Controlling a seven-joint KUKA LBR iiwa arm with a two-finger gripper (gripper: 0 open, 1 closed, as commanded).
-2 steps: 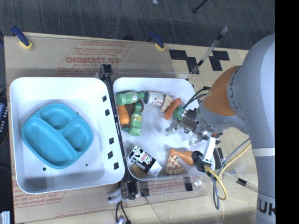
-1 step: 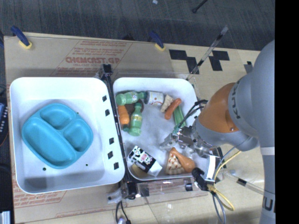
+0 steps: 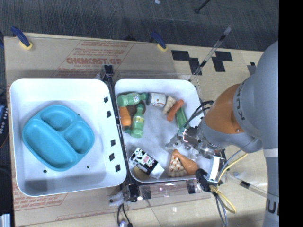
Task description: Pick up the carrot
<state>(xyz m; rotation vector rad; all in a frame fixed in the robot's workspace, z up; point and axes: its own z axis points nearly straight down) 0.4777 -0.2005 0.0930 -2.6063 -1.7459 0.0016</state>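
The carrot (image 3: 125, 117) lies at the left side of the right bin (image 3: 191, 86), just beside two green bottles (image 3: 138, 121). A second orange piece (image 3: 174, 110) lies in the upper middle of this bin. The claw (image 3: 189, 143) hangs low over the bin's right part, near a pizza slice (image 3: 177, 163); whether it is released or clenched I cannot tell. The left bin (image 3: 19, 89) holds a blue divided plate (image 3: 57, 136).

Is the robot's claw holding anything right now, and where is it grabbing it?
Cannot tell: the gripper sits low in the right bin, away from the carrot.
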